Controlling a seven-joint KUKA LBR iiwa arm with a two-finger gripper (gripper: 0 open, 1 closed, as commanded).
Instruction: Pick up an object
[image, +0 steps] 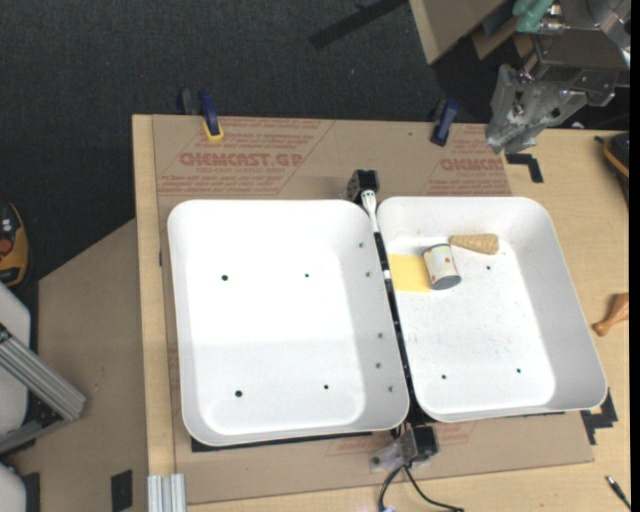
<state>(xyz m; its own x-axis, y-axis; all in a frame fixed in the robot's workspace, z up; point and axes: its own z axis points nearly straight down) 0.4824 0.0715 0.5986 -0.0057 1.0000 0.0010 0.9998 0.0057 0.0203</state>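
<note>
Brown cardboard-covered desk (300, 150) carrying two shallow white plastic bins side by side. Left white bin (275, 320) toward the desk's left edge; right white bin (500, 340) toward its right edge, holding three things near its far left corner. Grey metal two-finger gripper (515, 125) hanging above the desk's far right corner, beyond the right bin's far rim, apart from everything in it; cannot tell whether the fingers are open or closed. Flat yellow square piece (404, 272) lying against the right bin's left wall. Small white cylinder with a grey end (441, 267) lying on its side, touching the yellow piece's right edge. Tan wedge-shaped block (474, 243) just beyond the cylinder.
</note>
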